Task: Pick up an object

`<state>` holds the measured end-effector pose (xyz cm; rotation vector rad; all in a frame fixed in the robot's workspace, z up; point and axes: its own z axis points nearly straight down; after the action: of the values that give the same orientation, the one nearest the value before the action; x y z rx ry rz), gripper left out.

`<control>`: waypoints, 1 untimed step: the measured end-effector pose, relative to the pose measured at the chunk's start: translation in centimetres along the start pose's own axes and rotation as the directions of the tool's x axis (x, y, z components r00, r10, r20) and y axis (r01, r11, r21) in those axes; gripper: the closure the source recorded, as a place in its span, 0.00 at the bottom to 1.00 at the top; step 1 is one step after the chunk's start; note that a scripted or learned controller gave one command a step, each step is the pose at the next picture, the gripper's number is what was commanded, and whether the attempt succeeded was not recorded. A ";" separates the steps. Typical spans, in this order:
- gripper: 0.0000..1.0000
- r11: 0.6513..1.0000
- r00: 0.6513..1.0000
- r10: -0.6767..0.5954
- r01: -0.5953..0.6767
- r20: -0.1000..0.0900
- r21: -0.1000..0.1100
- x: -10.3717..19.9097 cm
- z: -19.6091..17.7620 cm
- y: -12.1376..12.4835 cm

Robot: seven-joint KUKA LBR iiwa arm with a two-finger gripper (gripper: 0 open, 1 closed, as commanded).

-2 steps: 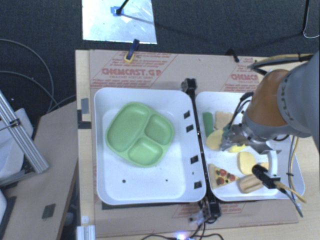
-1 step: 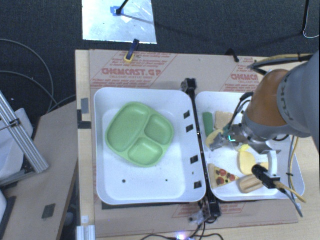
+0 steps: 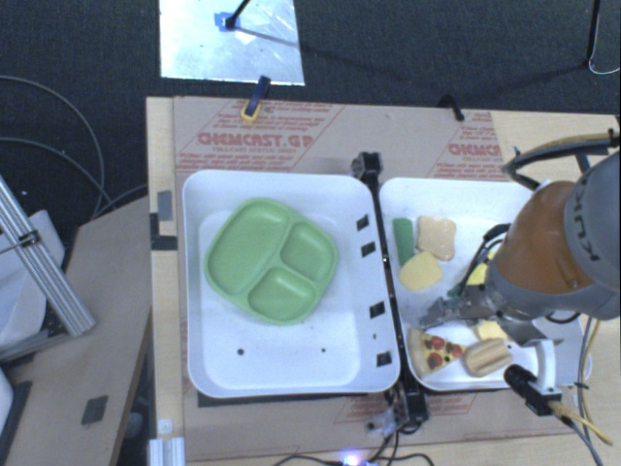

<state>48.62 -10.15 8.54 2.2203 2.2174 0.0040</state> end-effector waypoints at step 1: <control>1.00 1.000 1.000 0.000 0.000 0.005 -0.006 -0.1 -1.2 0.3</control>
<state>48.94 -10.29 9.72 2.2145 2.2120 0.0055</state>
